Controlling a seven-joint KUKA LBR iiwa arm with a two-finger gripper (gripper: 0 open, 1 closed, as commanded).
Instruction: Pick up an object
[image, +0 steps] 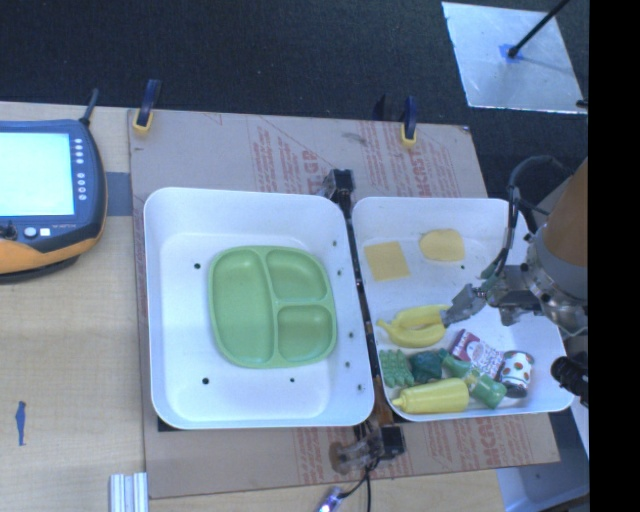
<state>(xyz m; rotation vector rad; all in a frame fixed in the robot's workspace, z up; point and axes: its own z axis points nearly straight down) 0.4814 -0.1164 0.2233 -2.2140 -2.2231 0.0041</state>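
In the camera view we look down on two white bins that stand side by side on a sheet of cardboard. The left bin holds a green divided plate, which lies flat near its middle. The right bin holds the small things to be picked.

In the far part of the right bin we see a yellow square slice and, to its right and apart from it, a round yellow piece. Lower down lies a yellow banana. Near the front wall a dark green piece lies above a long yellow piece, close enough that we cannot tell if they touch. To the right of these lie a green tube, a red and white packet and a small round can, all crowded together.

The arm comes in from the right, and the gripper is low over the right bin, just beside the right end of the banana. One dark finger points toward the banana, but we cannot tell if it touches it, and we cannot tell if the gripper is released or clenched. We see nothing held between its fingers.

At the left edge of the bench rests an orange and grey control tablet with a pale screen. Blue and yellow clamps hold the far edge of the cardboard.
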